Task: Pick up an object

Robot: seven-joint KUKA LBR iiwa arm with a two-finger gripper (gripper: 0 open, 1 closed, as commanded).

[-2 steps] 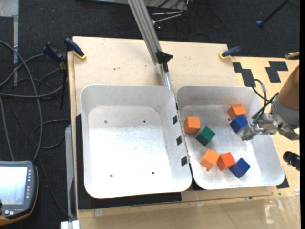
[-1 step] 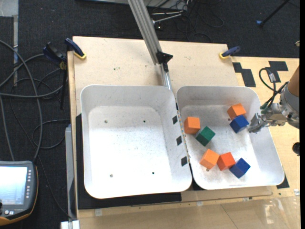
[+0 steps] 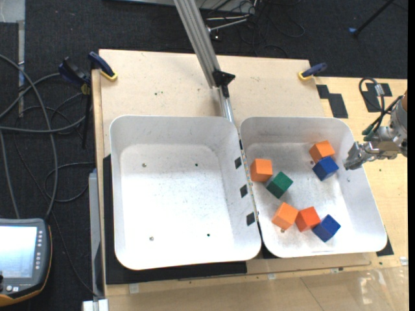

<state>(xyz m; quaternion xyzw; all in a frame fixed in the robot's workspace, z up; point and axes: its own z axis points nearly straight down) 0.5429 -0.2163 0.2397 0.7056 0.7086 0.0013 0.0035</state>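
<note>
While my hand (image 3: 353, 159) hovers mid-right, grip state unreadable | nearest blue cube (image 3: 325, 168) sits in right bin (image 3: 363, 193), touching orange cube (image 3: 321, 150) | looks light, rigid; pinch opposite flat faces.

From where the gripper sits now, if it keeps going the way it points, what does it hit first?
Most likely the blue block by the right bin's far side, with an orange block touching it just beyond. The gripper points left toward them. Its height is unclear, so it might pass over them.
</note>
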